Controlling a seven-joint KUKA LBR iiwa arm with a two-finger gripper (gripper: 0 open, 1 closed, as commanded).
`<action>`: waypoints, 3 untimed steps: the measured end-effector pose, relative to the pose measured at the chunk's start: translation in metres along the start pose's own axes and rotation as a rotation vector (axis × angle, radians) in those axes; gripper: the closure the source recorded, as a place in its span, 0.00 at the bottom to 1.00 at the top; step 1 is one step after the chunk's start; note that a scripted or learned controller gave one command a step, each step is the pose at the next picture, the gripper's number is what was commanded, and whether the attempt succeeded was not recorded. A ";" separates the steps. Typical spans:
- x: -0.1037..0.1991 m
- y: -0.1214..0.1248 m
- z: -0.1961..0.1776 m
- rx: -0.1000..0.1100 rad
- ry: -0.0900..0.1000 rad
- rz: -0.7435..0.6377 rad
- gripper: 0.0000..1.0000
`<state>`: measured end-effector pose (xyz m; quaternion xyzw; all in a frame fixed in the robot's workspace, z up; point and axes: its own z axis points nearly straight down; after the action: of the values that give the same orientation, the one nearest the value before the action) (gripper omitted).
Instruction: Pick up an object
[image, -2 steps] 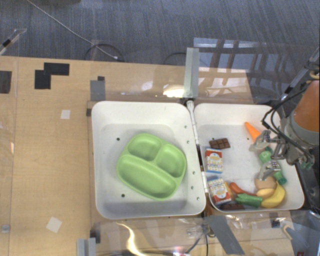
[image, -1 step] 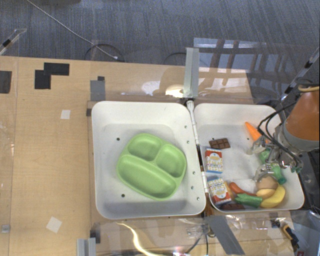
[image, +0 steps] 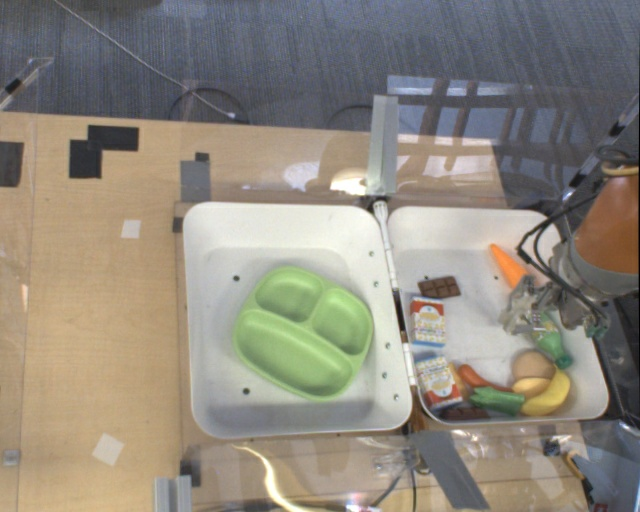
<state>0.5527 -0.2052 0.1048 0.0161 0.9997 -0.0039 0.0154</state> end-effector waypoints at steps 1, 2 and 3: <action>-0.058 0.014 -0.013 -0.014 0.014 -0.777 1.00; -0.058 0.014 -0.013 -0.014 0.014 -0.776 0.00; -0.066 0.016 0.018 -0.014 0.014 -0.778 0.00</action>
<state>0.6193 -0.1920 0.0889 -0.3643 0.9312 -0.0024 0.0063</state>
